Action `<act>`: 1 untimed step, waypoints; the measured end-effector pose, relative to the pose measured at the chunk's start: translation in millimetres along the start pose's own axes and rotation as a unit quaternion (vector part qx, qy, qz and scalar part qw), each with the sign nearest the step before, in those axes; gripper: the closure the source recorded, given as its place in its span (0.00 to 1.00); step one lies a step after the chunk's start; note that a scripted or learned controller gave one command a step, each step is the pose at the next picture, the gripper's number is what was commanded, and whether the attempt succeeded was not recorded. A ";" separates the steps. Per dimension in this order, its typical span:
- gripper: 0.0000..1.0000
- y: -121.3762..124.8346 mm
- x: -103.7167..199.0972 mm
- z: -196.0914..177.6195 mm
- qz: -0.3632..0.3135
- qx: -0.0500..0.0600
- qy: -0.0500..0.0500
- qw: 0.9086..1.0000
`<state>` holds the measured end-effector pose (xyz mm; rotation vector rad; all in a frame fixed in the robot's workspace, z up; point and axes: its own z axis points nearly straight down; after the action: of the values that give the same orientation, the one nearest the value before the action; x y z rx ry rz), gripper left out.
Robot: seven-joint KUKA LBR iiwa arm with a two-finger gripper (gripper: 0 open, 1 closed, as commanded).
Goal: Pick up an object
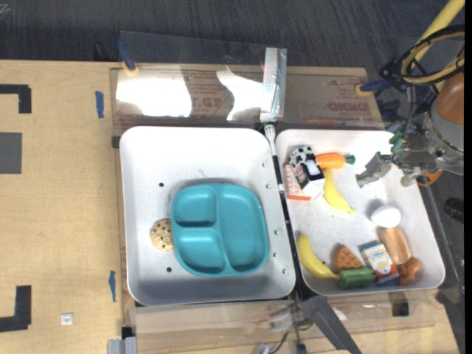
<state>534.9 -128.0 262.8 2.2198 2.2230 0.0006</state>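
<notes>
The claw (380, 169) hangs open and holds nothing, just right of the small banana (337, 196) in the right bin (435, 260). A carrot (331, 160) lies above that banana; a white ball (385, 216) sits to its lower right, a larger banana (313, 257) below.

1 camera, fixed above bench (51, 198), looks down at slant. Far bench edge lies at top of view, near edge at bottom. Distance moderate: both white bins fit whole in view, left bin (140, 220) in centre, right bin (413, 227) toward right edge. Dark floor (221, 6) visible beyond far bench edge. Arm (442, 131) enters from right side. No 2nd view, so no shared part.
</notes>
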 end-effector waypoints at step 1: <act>0.00 17.0 17.7 143.7 -0.187 0.002 0.001 0.982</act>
<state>552.0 -110.3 119.1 1.7680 2.6027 -0.0017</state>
